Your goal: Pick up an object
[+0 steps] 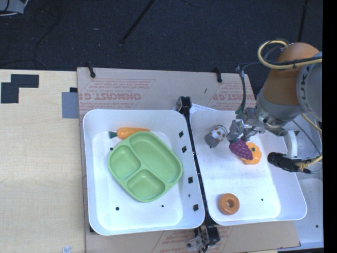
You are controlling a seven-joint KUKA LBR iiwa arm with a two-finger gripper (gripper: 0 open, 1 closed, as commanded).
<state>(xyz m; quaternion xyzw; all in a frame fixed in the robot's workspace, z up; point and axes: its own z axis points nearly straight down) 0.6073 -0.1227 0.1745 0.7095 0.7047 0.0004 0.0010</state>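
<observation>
**Hand low over the right bin's toys**

While the hand hung over the right bin, touching the purple grapes beside an orange piece, whether it had closed could not be told. A clean lift probably needed a centred, straight rise.

The green plate covered part of the carrot. The purple grapes overlapped the orange item.

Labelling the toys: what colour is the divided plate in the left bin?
Light green, seen clearly in the camera view: the divided plate.
</observation>
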